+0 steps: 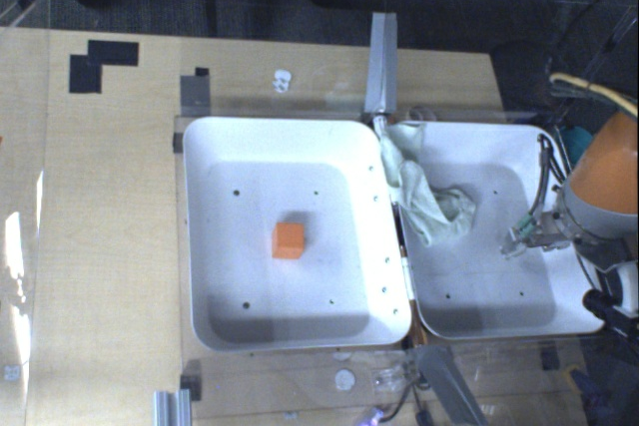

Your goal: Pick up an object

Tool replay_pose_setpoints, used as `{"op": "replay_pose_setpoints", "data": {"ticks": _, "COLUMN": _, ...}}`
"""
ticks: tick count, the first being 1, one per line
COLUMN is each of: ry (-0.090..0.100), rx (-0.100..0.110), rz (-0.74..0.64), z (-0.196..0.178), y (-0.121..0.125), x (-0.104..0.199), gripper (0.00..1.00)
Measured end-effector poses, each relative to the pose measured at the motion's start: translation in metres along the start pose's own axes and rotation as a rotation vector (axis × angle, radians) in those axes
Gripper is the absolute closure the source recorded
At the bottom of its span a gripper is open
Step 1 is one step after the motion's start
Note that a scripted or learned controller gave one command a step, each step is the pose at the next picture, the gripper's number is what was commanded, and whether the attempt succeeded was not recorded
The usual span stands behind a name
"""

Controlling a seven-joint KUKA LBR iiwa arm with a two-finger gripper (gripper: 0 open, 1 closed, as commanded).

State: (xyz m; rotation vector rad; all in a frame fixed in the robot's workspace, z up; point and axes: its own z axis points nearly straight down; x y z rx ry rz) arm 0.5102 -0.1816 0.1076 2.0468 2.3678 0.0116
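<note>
Orange cube (289, 240) sits alone on the floor of the left bin (215, 319), a little toward 7 o'clock of that bin's centre, flat on one face and well apart from every wall. Across the divide, the right bin (469, 319) holds a crumpled pale cloth (429, 205), which runs from the bin's 11 o'clock corner, where it drapes over the rim beside the left bin, down toward the middle of the floor. The two bins touch along their shared edge on the wooden bench (100, 264).

From 3 o'clock the arm (609, 180) reaches in, its orange band showing above the right bin's far edge. The hand (524, 239) hangs over the 3 o'clock side of the right bin's floor, near the cloth but apart from it, and far from the cube. Nothing shows between its fingers; whether they are spread or closed cannot be told at this slant.

Black tape marks (100, 63) lie on the bench at 11 o'clock, and a metal post (382, 60) stands at 12 o'clock where the bins meet.
</note>
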Motion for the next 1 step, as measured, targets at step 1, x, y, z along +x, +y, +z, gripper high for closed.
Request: {"op": "replay_pose_setpoints", "data": {"ticks": 1, "ry": 0.001, "rx": 0.009, "rz": 0.107, "z": -0.0737, "y": 0.0704, "x": 0.0048, "gripper": 1.00}}
